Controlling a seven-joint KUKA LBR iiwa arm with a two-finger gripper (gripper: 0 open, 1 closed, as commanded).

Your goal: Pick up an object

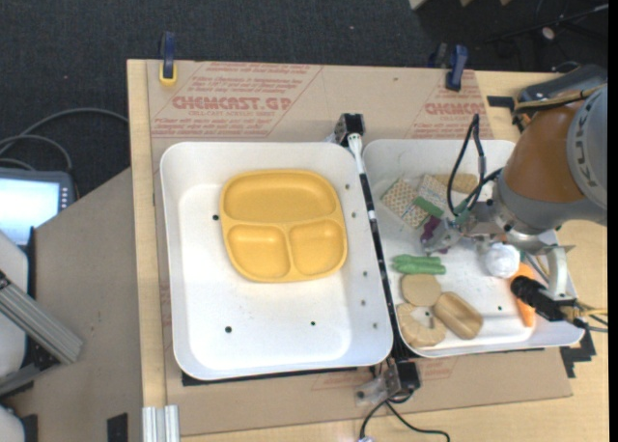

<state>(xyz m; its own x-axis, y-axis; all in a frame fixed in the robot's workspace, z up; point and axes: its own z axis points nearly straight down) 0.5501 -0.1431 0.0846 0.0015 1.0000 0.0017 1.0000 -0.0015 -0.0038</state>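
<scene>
Where the arm ends: the gripper [452, 229] hangs low over the middle of the right bin [483, 152], reaching in from the right. Its dark tip is tangled with black cables, so I cannot tell whether it is spread or closed, or whether it pinches anything.
Nearest thing: a small purple piece [428, 232] lies just beside the gripper tip, on its left. It is too small to make out contact or a long axis.
Below the tip: a green pod [418, 263], slim and smooth, with its long axis nearly level, left to right.
Right of the pod: a white ball [501, 260], round and matte, under the wrist.
Near corner: an orange carrot [525, 305], slanted, partly covered by a black piece.
Front of bin: two flat tan discs [420, 289], one before the other, and a brown loaf-shaped block [458, 315] angled beside them.
Back of bin: a crinkled mesh-patterned packet [400, 197].
Arm: grey [589, 155] with an orange band [536, 160].
Left bin [183, 266]: shallow white plastic, holding a glossy yellow tray [285, 223] with three compartments.
Counter [241, 93]: brown sheet with red print, held by blue clamps [168, 52].
</scene>
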